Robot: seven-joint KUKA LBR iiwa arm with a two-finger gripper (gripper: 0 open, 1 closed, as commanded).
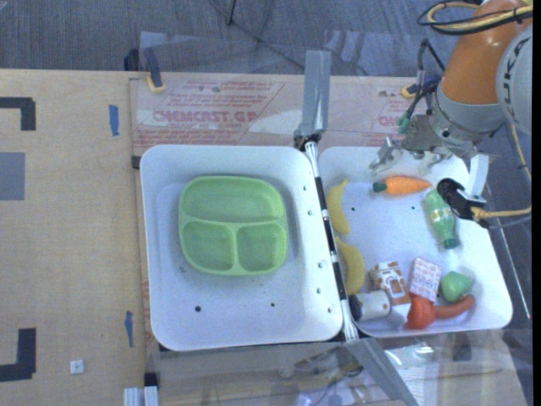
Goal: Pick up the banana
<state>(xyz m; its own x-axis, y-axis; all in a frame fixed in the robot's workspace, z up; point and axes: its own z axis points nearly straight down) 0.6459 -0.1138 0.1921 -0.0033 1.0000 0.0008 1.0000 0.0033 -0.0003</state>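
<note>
Overhead, the gripper (404, 152) hangs above the far edge of the right bin (499, 299), nothing between its fingers; whether they are spread or closed is hard to make out from this angle. A carrot (404, 186) lies just below it. The banana (339, 210) rests along the bin's left wall, beside the divider, well apart from the gripper, with a second yellow piece (352, 265) lying just nearer the camera, possibly another banana. By the look of it, the task is at its approach stage: nothing is grasped yet. The next move calls for a shift across the bin toward the left wall, then a descent with fingers set across the fruit's narrow width, minding the wall close by.

A green divided plate (232, 225) sits in the left bin (161, 252). Red lettering on the cardboard sheet (220, 112) behind the bins appears to read "CHOICAST", though it is faint.
</note>
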